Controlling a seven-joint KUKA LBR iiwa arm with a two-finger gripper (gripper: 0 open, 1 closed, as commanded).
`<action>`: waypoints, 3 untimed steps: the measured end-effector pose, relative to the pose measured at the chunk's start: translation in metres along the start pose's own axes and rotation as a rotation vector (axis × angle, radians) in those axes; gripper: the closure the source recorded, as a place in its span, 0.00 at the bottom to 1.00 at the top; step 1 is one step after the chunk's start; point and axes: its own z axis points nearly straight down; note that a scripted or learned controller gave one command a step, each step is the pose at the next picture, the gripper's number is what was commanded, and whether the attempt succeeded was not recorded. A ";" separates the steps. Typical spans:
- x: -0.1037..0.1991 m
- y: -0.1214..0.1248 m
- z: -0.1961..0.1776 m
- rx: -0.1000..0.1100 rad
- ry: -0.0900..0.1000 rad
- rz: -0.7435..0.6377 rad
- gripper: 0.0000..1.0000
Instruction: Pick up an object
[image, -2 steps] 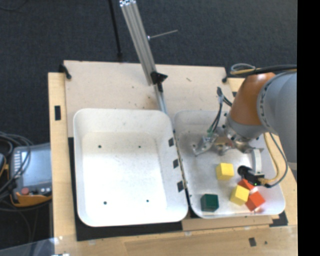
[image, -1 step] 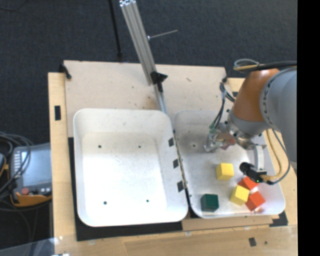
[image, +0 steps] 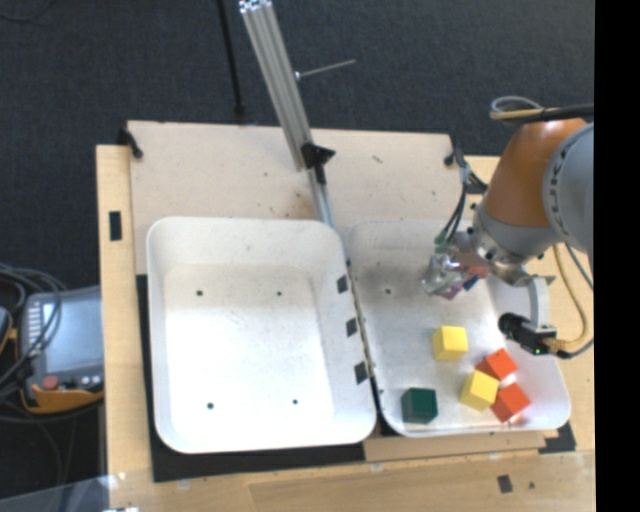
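white right bin (image: 400, 250) holds claw (image: 447, 279) above blocks (image: 450, 342).

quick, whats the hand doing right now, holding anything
Hand: over the right bin, above the blocks; open or closed cannot be told, and no block shows in it.

You're looking down on a pale wooden tabletop (image: 115, 300) set on dark grey carpet (image: 100, 60) that fills the top and left of the frame. A slanted aluminium rail (image: 280, 85) runs from the top centre down to the tabletop. At the left edge sits a grey control pendant (image: 62, 345) with black cables (image: 15, 290).
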 end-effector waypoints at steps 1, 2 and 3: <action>-0.003 -0.001 -0.065 -0.003 -0.001 -0.006 1.00; -0.003 -0.003 -0.110 -0.001 0.000 -0.008 1.00; 0.048 -0.009 -0.095 0.006 0.002 -0.010 1.00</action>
